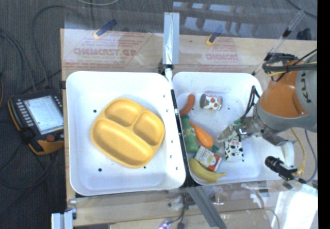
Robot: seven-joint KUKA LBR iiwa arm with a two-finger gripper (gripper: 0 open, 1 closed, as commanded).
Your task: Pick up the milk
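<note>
The milk (233,149) is a small white carton with black cow patches. It lies in the right bin (232,81), near that bin's front right. My gripper (233,135) reaches in from the right and hangs directly over the carton's far end, very close to it or touching it. The orange-banded wrist (281,101) sits behind it and hides the bin's right wall.
Left of the milk lie a carrot (202,135), a green item (190,141), a red juice box (208,158) and a banana (207,174). A sausage (187,104) and a small can (211,102) are farther back. The left bin (82,88) holds a yellow divided tray (128,131).
</note>
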